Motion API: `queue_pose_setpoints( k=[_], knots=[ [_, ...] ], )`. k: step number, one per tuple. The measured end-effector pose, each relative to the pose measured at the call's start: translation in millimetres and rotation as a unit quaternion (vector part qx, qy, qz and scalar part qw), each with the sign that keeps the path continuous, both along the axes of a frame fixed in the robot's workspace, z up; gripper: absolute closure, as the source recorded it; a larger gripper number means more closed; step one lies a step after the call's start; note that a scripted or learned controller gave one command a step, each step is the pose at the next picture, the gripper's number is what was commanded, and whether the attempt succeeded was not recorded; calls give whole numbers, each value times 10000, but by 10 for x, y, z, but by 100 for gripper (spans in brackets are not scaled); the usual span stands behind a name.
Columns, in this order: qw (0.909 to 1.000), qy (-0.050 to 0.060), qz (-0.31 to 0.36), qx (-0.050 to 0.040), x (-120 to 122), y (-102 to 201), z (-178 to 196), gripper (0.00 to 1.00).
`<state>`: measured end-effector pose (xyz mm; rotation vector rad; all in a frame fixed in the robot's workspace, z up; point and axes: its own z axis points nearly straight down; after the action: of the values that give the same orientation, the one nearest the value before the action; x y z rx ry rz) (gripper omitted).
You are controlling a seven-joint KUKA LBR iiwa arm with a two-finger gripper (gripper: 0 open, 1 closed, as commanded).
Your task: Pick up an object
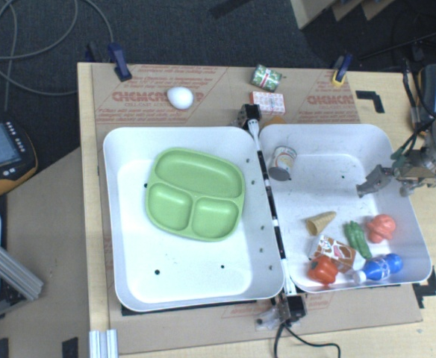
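Left bin [128,200] has a green divided plate [195,194] sitting in it. Over in the right bin [337,140], a little pile sits at the near right: cone [321,221], green pepper [357,239], peach-colored ball [381,227], blue ball [384,265]. The claw [375,180] hangs over the bin's right side with nothing in it; can't tell how open it is.

Bright, even overhead light washes my two white bins [128,200] nearly flat, with soft short shadows under the green plate [195,194]. The dark floor [203,21] looks dim; detail is slightly soft throughout.
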<state>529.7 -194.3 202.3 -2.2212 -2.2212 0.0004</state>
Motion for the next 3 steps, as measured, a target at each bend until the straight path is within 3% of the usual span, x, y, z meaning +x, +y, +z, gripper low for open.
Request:
queue_pose_setpoints(
  k=[1,2,3],
  knots=[
    [10000,11,-4,4,-219,-42,-1043,0],
    [10000,-9,-7,-7,-207,-46,-936,100],
    [10000,-8,-5,-5,-208,-45,-937,0]
  ],
)
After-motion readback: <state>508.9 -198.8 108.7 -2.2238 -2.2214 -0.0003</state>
